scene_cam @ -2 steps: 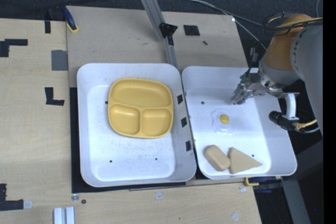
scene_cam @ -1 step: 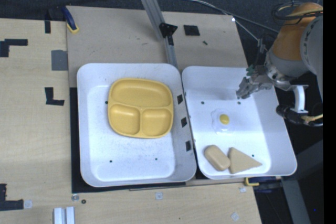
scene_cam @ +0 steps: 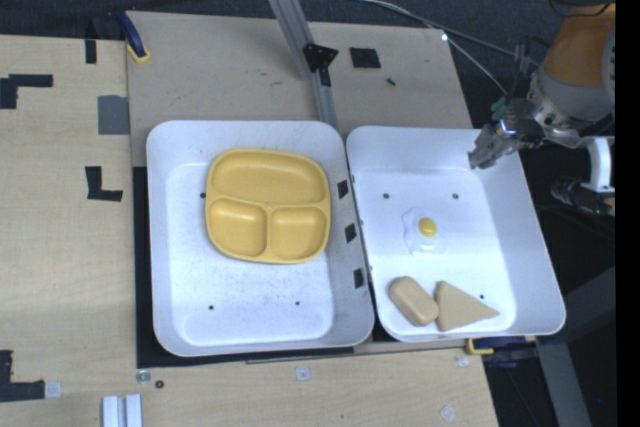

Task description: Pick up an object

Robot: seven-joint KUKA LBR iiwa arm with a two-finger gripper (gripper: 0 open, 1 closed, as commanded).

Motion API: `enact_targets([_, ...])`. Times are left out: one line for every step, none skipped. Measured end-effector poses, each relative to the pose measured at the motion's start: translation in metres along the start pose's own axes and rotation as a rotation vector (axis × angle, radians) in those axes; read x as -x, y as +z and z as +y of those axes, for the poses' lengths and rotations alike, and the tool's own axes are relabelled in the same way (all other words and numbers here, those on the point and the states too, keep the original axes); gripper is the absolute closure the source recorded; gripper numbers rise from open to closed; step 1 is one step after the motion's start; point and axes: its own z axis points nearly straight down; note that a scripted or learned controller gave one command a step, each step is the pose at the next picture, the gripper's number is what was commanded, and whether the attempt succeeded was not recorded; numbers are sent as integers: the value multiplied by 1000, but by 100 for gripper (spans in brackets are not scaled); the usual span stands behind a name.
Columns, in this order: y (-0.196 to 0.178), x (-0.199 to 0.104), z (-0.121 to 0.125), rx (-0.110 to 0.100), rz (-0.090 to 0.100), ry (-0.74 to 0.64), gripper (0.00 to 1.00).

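your tool (scene_cam: 487,151) hangs over the right bin's (scene_cam: 520,215) far corner; can't tell its state. fried egg (scene_cam: 425,230), bread roll (scene_cam: 412,301) and wedge (scene_cam: 462,306) lie below.

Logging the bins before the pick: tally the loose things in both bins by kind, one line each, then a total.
Yellow divided plate, left bin: 1
Fried egg toy, right bin: 1
Tan bread roll, right bin: 1
Tan wedge slice, right bin: 1
Total: 4
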Motion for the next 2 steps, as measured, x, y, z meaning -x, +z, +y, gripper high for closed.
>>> enact_targets([-64,-1,3,1,0,-1,100])
enact_targets([-65,-47,-16,-6,3,-3,100])
